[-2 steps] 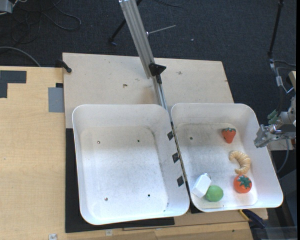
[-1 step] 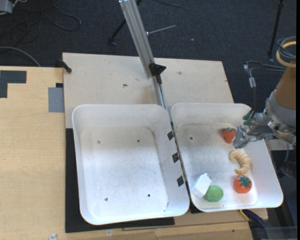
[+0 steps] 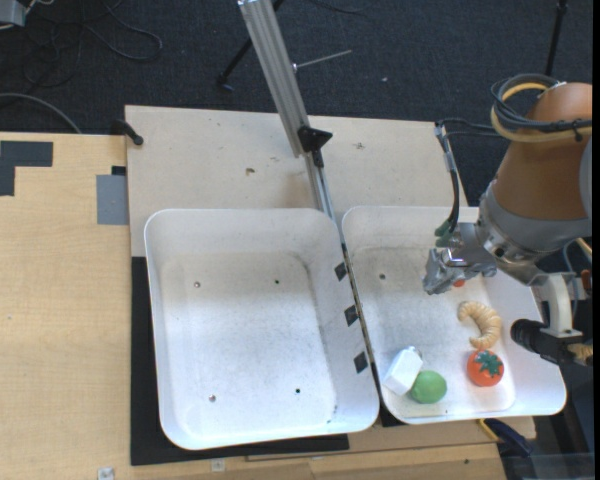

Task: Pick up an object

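Note:
The right bin (image 3: 380,233) holds several small objects near its front. A tan curved croissant-like piece (image 3: 481,323) lies at the right, with a red tomato (image 3: 486,367) just in front of it. A green ball (image 3: 428,386) sits at the front next to a white block (image 3: 403,369). My gripper (image 3: 439,274) hangs over the middle of the right bin, up and left of the croissant piece. Nothing shows between its metal tips.
The left bin (image 3: 180,258) lies beside the right one, with a black-clipped divider (image 3: 348,298) between them. A slanted aluminium rail (image 3: 280,73) rises behind the bins. The arm's orange band (image 3: 545,158) looms over the right bin's back right corner.

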Controlling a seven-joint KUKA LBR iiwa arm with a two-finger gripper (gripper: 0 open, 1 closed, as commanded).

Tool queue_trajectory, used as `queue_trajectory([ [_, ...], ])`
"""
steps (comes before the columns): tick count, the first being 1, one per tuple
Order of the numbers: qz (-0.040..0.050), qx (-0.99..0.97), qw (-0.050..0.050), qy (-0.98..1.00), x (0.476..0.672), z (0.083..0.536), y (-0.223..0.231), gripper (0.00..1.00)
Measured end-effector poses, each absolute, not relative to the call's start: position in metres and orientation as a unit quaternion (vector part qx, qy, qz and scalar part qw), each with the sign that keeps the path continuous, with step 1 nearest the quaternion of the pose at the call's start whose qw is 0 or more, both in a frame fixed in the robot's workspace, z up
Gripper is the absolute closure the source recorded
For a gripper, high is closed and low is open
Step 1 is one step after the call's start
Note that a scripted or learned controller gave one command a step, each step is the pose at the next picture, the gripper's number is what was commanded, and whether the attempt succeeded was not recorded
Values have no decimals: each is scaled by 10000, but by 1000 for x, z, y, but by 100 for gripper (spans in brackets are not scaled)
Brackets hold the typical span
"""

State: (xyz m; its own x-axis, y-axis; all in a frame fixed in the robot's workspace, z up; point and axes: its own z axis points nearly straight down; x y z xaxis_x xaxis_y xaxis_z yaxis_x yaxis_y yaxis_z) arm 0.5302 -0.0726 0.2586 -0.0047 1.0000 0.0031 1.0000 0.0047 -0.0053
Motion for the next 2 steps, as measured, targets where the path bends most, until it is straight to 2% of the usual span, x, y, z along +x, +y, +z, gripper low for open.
queue_trajectory([
  [2,11,-7059,20,-7083,551,231,18,100],
])
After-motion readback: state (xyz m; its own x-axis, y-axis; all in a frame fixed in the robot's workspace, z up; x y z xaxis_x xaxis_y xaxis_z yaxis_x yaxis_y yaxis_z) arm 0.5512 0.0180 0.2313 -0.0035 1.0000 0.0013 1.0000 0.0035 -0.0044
